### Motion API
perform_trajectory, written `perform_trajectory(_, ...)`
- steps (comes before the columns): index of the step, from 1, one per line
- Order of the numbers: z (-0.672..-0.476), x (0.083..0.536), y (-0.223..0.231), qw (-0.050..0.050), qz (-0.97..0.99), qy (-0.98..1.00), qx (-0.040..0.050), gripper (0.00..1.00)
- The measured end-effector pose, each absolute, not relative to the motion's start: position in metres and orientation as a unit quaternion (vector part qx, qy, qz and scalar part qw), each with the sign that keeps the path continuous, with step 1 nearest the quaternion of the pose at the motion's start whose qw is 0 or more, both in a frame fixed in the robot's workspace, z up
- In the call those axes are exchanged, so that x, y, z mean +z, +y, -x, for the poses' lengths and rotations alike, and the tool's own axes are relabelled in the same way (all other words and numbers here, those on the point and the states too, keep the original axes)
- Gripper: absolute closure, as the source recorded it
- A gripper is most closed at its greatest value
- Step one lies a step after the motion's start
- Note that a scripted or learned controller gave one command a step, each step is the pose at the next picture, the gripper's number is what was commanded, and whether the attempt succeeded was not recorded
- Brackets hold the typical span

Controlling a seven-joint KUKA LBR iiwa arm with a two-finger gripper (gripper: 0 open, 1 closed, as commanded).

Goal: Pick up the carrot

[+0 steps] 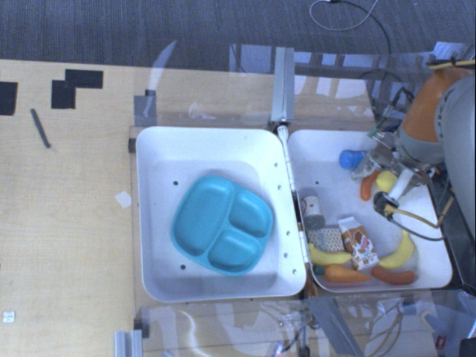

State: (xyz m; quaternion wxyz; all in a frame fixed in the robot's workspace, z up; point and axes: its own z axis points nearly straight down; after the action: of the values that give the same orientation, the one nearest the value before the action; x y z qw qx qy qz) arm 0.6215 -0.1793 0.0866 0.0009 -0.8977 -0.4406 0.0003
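Note:
An orange, tapering carrot (347,274) lies at the front edge of the right bin (327,158), between a banana and a reddish sausage-like piece (394,277). My gripper (378,169) is low over the bin's far right part, well behind the carrot. Right at its tip sit a small orange-red piece (367,187), a yellow item (386,181) and a blue object (351,158). The wrist body hides the gripper's end. Nothing can be seen held.
The left bin (160,199) holds a blue divided plate (223,224). The right bin is crowded: two bananas (329,256) (400,251), a small carton (357,245), a grey patterned item (325,237) and a small can (309,204). A metal divider (282,88) stands between the bins at the back.

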Motion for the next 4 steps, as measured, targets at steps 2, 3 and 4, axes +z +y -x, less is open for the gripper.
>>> perform_trajectory(2,-0.569,0.088,-0.146,-0.001,0.958,-0.286,-0.0029,1.0)
perform_trajectory(3,-0.522,0.088,-0.202,0.003,0.986,-0.169,-0.0032,1.0)
perform_trajectory(4,-0.49,0.088,-0.153,-0.002,0.995,-0.102,-0.0054,1.0)
